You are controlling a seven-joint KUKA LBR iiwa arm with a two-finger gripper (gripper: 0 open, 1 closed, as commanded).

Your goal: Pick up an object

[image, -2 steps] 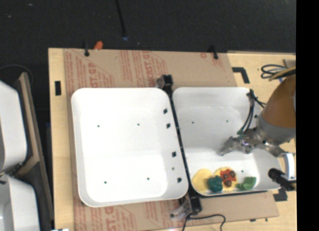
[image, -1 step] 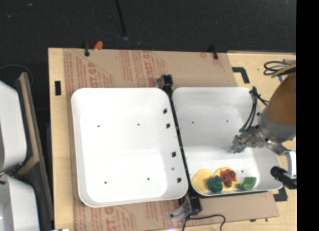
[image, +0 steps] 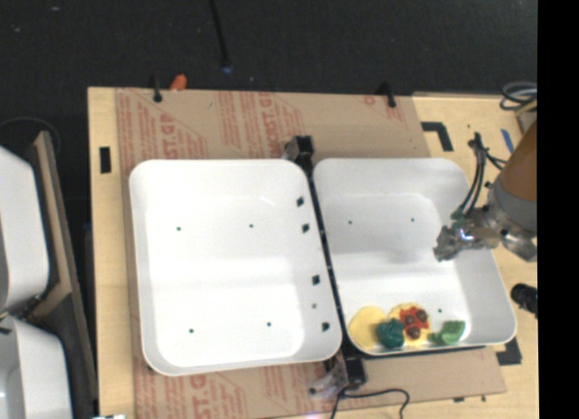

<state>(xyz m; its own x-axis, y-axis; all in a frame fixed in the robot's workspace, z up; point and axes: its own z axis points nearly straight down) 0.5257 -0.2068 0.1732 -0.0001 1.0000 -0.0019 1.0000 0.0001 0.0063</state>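
Several small objects lie along the near edge of the right bin (image: 389,191): a pale yellow round piece (image: 365,323), a teal lump (image: 391,336), a red piece with dark spots (image: 413,316) and a green piece (image: 448,330). My gripper (image: 447,247) hangs over the right side of that bin, up and to the right of the pile and apart from it. It looks small and dark against the white floor of the bin.
The left bin (image: 226,263) sits beside the right one, with black clips (image: 312,227) along the divider between them. Both rest on a cardboard sheet (image: 226,123) on the bench. Cables (image: 475,168) trail at the right by the arm.
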